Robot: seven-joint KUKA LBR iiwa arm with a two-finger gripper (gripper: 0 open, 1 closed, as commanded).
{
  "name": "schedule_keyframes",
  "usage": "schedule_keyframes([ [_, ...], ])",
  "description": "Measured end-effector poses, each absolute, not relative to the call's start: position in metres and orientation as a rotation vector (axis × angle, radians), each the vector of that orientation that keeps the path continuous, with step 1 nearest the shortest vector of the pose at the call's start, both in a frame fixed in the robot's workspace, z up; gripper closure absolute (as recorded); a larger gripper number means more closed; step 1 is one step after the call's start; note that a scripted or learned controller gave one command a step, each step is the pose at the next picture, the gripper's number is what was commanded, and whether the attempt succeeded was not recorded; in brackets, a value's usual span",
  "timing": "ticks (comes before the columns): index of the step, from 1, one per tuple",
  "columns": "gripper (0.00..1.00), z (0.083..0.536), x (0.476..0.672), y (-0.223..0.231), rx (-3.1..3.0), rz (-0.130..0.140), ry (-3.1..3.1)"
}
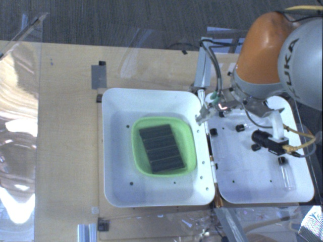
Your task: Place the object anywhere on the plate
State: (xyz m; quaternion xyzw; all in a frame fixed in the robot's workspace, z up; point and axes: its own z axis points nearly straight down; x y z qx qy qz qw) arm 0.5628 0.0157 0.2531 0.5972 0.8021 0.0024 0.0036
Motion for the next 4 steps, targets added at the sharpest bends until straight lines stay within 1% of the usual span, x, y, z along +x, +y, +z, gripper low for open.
schedule_keyframes([
  [1,0.0,0.287,0.528,0.065,1.922,0.01,2.477],
  [2,0.0,0.249,0.496,0.013,1.905,0.005,2.493],
  [3,0.0,0.241,0.499,-0.003,1.944,0.005,2.463],
  [4,0.0,0.238,0.568,0.033,1.957,0.006,2.452],
])
